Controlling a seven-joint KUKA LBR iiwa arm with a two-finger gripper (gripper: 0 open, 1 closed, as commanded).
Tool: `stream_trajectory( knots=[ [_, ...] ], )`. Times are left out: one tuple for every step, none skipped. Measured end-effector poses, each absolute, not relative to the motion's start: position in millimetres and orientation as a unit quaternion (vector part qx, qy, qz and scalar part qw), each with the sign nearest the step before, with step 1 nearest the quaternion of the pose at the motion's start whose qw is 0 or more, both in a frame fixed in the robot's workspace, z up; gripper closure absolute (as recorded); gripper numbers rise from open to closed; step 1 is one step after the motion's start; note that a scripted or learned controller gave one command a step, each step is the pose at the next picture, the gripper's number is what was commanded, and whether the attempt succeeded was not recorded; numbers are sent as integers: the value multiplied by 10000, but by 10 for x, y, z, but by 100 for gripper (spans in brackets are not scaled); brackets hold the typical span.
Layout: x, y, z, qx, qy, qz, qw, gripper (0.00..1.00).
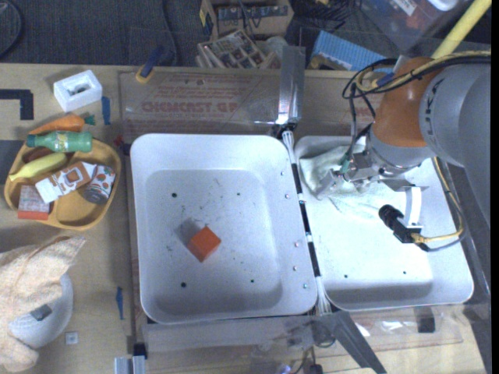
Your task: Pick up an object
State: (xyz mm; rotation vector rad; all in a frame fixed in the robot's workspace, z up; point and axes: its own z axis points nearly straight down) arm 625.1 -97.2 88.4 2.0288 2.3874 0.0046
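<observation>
An orange block [206, 243] lies in the left bin [156, 170], a little left of its middle, with a small grey patch beside it. In the right bin [437, 287], a pale crumpled item [315, 170] sits in the far left corner, and a clear crinkled sheet [355, 206] lies just in front of it. The gripper [344, 175] is low over the right edge of the pale item, below the arm's orange band [398, 115]. Its tip is hidden among the wrist parts. A black cylinder on a yellow cable [394, 220] hangs beside the wrist.
A yellow bowl [15, 193] of toy food stands left of the bins, with a white box [78, 90] behind it and a beige cloth [35, 283] in front. A clear panel [203, 104] lies behind the left bin. The bulky grey arm covers the right bin's far right.
</observation>
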Motion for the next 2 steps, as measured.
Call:
stream_trajectory(
  knots=[
    [6140, -1570, 1720, 7114, 7028, 1, 13, 0],
    [6149, -1401, 1682, 7463, 6656, -1, -1, 0]
  ],
)
